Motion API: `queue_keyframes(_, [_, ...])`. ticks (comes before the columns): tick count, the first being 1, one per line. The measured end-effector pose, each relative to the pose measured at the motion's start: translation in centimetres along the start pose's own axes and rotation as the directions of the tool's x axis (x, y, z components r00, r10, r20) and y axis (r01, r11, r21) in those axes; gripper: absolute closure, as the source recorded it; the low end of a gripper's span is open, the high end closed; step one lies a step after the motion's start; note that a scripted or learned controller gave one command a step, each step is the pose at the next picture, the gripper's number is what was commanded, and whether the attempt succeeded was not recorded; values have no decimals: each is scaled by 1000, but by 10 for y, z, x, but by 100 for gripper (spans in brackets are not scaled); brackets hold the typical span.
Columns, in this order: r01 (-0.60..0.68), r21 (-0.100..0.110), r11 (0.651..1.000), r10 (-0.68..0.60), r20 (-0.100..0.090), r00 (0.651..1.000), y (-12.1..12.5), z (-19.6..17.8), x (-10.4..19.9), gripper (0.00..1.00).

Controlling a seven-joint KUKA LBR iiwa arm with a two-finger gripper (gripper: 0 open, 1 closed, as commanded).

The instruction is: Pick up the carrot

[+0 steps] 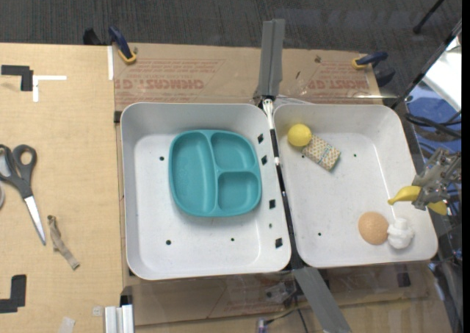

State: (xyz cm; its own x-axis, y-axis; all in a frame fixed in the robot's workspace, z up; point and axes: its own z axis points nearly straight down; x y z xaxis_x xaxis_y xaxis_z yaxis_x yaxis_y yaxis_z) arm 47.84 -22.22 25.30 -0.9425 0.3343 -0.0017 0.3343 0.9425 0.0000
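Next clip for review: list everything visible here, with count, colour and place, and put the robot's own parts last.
Shallow white plastic bins: two, white, side by side on the bench.
Teal divided plastic plate: one, teal, in the left-hand bin.
Round yellow ball-like item: one, yellow, top of the right-hand bin.
Small patterned beige block: one, beige, just beside the yellow item.
Tan egg-shaped item: one, tan, lower right-hand bin.
Small white lumpy item: one, white, touching the tan one.
Yellow curved piece: one, yellow, at the right-hand bin's right edge; identity unclear.
Grey-handled scissors: one, on the cardboard at left.
Blue-and-yellow clamps: two, along the bench's back edge.
Pincer: one, metal, at the right edge beside the yellow piece.
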Motion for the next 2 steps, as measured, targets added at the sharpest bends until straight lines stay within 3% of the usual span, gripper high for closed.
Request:
queue_keyframes(1, [-313,1,950,313,0,950,37,16,-101,100])
queue_keyframes(2, [-425,1,905,425,1,905,34,2,-97,100])
